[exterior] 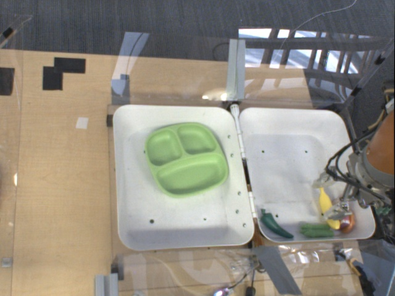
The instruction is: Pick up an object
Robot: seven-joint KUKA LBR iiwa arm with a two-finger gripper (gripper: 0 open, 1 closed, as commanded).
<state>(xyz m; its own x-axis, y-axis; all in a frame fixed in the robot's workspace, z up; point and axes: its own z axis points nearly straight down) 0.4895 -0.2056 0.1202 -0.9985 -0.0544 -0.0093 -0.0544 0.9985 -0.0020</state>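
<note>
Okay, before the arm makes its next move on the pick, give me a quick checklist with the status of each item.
1. Claw is over the right bin: ok, it sits at the bin's near right corner.
2. Objects within reach: ok, a yellow piece and a red piece lie right beside the claw.
3. Something is held: cannot tell, cables and fingers clutter that spot.
4. Other targets are free: ok, the dark green pepper and the green pod lie apart along the near wall.
5. Left bin is undisturbed: ok, the green divided plate lies flat in it.
</note>
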